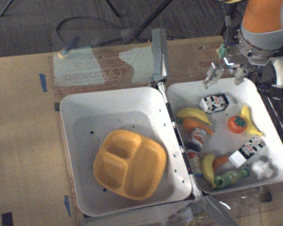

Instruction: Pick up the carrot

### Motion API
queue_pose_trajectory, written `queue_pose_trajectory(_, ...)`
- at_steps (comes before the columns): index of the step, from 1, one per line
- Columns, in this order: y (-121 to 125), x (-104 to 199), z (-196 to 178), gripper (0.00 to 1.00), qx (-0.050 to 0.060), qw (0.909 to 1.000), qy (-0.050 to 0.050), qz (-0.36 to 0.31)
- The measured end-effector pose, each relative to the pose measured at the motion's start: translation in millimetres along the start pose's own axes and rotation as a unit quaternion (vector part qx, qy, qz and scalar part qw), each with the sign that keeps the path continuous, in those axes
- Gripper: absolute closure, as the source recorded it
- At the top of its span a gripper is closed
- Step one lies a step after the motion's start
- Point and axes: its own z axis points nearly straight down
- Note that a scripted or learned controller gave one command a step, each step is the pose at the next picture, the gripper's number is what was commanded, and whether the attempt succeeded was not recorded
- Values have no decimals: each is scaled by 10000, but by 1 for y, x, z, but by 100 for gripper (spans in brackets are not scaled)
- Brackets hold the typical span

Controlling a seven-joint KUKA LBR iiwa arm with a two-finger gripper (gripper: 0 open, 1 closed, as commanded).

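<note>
Two bins: side by side on the surface [23, 150]. The left bin [79, 105] carries a yellow divided plate [130, 163], and the right bin [190, 91] holds the clutter.
Carrot: in the right bin at about 9 o'clock, close to the dividing wall. The orange body [193, 125] lies slantwise, with its upper end tucked under a banana [193, 113].
Crowding: a small labelled bottle [198, 138] touches or nearly touches the carrot at its 5 o'clock. A cow-print carton [215, 103] sits at its 2 o'clock.
Look-alikes: an orange piece [220, 162] at the bin's 6 o'clock is half hidden and I cannot tell what it is. A round orange fruit with a green top [237, 124] lies at the carrot's 3 o'clock. Neither should be the target.
Jaws: spread wide and holding nothing, over the bin's rim at 12 o'clock.
Arm: grey and orange [265, 13], reaching in at 1 o'clock.
Heading: the carrot lies toward 7 o'clock from the jaws.
Doing it well: turn the wrist so the jaws close across the carrot's narrow width. Come down on the exposed lower half, clear of the banana. Keep the outer finger off the wall and the bottle.
Risk: pinching the banana too, or sliding off the tapered end.
</note>
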Motion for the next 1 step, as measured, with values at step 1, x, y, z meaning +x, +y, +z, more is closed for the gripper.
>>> queue_pose_trajectory(1,28,48,64,0,0,9913,0,-1317)
